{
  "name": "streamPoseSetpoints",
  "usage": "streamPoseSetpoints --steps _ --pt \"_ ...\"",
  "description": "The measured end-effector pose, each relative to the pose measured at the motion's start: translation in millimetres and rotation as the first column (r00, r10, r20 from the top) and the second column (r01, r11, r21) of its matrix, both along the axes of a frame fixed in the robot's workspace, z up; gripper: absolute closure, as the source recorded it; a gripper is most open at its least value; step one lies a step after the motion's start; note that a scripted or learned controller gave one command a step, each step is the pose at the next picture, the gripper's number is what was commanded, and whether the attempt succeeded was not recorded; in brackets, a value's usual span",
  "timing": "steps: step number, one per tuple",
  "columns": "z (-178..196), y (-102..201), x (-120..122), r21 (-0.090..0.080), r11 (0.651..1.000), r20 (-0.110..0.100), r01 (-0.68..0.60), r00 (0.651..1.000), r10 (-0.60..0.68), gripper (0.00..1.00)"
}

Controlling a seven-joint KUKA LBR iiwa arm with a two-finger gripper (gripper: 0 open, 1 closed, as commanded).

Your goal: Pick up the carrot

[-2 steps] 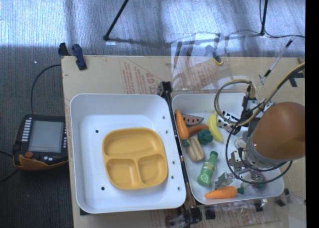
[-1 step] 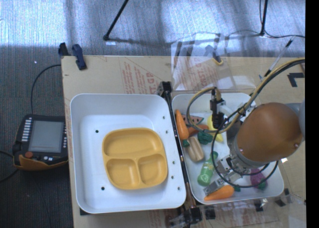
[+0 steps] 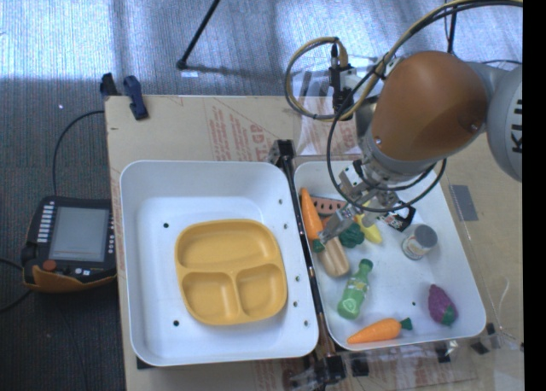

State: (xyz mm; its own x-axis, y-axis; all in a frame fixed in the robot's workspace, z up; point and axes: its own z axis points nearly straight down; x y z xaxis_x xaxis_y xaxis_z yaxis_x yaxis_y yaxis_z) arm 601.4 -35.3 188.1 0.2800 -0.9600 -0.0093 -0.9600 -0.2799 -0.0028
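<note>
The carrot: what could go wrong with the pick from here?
1. There are two carrots; the gripper hangs by the upper one, which lies against the bin wall, so a grasp may be blocked.
2. The bread roll crowds it and could be pushed or taken instead.

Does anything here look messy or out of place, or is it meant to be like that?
Nothing looks spilled or broken. The right bin holds a loose jumble of toy food lying at all angles, including two carrots: one near the front edge, another by the left wall. The yellow tray sits slightly askew in the left bin.
</note>
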Motion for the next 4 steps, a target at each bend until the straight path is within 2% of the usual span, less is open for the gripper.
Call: streamPoseSetpoints --steps 1,2,3,4 --pt "-1.4 7.6 35.1 0.000 0.996 -0.003 0.092 0.996 -0.092 0.00" --pt "-1.2 27.9 42.8 -0.004 0.885 -0.007 0.465 0.885 -0.465 0.00" --pt "-0.7 -6.8 43.1 -0.007 0.763 -0.007 0.646 0.763 -0.646 0.00" --pt "-1.1 -7.6 -16.5 -0.007 0.748 -0.006 0.664 0.748 -0.664 0.00"
